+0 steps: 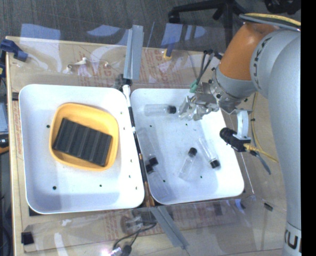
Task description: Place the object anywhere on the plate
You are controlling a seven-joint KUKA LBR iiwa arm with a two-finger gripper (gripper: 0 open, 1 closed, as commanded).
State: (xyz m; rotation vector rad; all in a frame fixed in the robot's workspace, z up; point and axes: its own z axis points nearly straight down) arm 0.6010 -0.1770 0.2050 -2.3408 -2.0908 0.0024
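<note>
White plastic makes up both shallow bins: the left bin (35, 191) carries a yellow plate (108, 122) with a black ribbed block (84, 141) lying across it, and the right bin (171, 193) holds the loose pieces. These are clear vials with black caps: one vial (156, 110) lies on its side near the bin's far edge, just left of the gripper (196, 109); a second vial (188, 165) lies near the middle, and a third vial (208, 152) sits just to its right, the two close but apart. A small black cap-like piece (150, 164) lies by the bin's left wall. The grey arm (280, 89) with its orange band (242, 52) reaches in from the right, over the far right corner of that bin, cables trailing beside the wrist. Its claw is a tangle of pale metal against white plastic, and I cannot tell how far apart it stands or whether anything is caught in it. The glass of the vials nearly vanishes against the bin floor, so their outlines are faint. A grey metal bar (132, 52) stands on the bench beyond the bins.
</note>
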